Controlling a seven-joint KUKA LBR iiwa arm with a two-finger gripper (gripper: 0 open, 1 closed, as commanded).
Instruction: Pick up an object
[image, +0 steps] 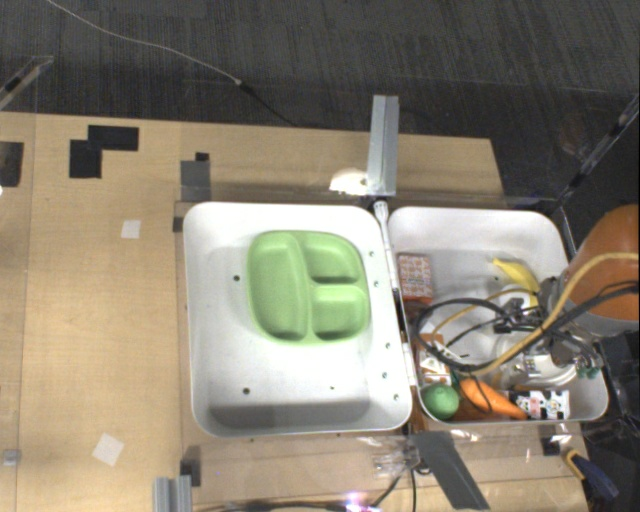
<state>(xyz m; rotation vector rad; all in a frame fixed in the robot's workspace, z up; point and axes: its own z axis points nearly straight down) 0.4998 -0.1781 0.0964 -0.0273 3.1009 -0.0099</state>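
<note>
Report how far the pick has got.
Done: the arm is over the right bin, its cables draped across it. In hand: nothing visibly lifted; the carrot, green ball and banana lie in the bin. Left: grasp and raise one. The green tray sits in the left bin.

Matt green plastic tray (305, 286); wooden bench (90, 330)

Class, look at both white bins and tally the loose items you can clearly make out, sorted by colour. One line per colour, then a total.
Green: 2 - divided plate in the left bin, small ball in the right bin
Orange: 1 - carrot
Yellow: 1 - banana
Red-patterned: 1 - small box
Total: 5; anything under the arm's cables cannot be counted.
</note>
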